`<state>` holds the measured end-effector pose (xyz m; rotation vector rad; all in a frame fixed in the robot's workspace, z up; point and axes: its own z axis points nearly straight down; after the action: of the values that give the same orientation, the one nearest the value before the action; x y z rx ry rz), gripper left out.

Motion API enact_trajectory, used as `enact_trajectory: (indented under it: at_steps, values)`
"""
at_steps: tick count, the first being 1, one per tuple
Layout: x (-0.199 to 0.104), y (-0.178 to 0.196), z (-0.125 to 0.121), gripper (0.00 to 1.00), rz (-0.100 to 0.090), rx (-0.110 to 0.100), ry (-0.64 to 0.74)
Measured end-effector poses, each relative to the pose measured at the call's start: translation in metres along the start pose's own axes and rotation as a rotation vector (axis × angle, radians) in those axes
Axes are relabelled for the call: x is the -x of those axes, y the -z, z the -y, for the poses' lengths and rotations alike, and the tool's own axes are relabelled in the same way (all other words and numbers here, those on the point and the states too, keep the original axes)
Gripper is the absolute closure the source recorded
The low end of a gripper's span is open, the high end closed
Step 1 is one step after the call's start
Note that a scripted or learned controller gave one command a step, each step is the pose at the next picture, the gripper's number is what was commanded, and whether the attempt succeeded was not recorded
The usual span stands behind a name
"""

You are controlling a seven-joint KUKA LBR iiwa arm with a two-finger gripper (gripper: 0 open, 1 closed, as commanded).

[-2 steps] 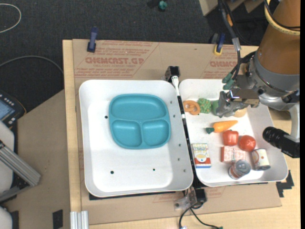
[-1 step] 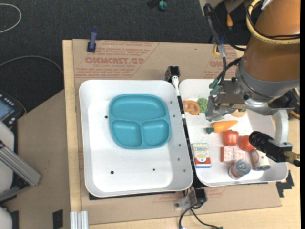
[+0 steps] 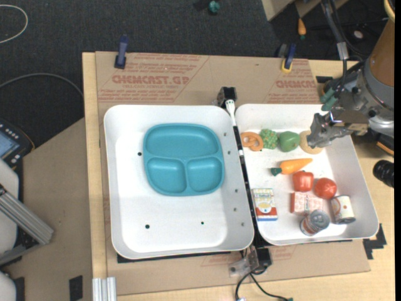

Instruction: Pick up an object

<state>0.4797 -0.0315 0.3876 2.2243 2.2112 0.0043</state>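
My gripper (image 3: 317, 134) hangs low over the back of the right bin (image 3: 358, 187), right at a tan round piece (image 3: 309, 145) that its fingers partly cover. Beside it to the left lie a green pepper (image 3: 288, 141), a broccoli (image 3: 269, 138) and a pretzel (image 3: 251, 141). In front of these sit a carrot (image 3: 293, 165), a red pepper (image 3: 302, 181), a tomato (image 3: 325, 188), a red box (image 3: 304, 202), two cans (image 3: 315, 221) and a small carton (image 3: 264, 204).
The left bin (image 3: 119, 187) holds a teal three-compartment plate (image 3: 183, 158). A black hinge strip (image 3: 240, 162) runs between the bins. Blue clamps (image 3: 120, 52) hold the cardboard base at the back. Cables and gear lie off the bench to the right.
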Motion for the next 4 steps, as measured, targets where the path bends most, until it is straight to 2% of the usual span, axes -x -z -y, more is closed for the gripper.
enact_trajectory:
  at_steps: [1,2,3,4]
  values:
    - [-0.108,-0.021,0.002,1.0,-0.004,-0.009,0.017]
    - [-0.189,0.007,0.002,1.0,-0.005,-0.002,0.016]
    - [-0.189,0.053,0.001,1.0,-0.004,0.001,0.008]
    - [-0.19,0.061,0.001,1.0,-0.003,-0.002,0.008]
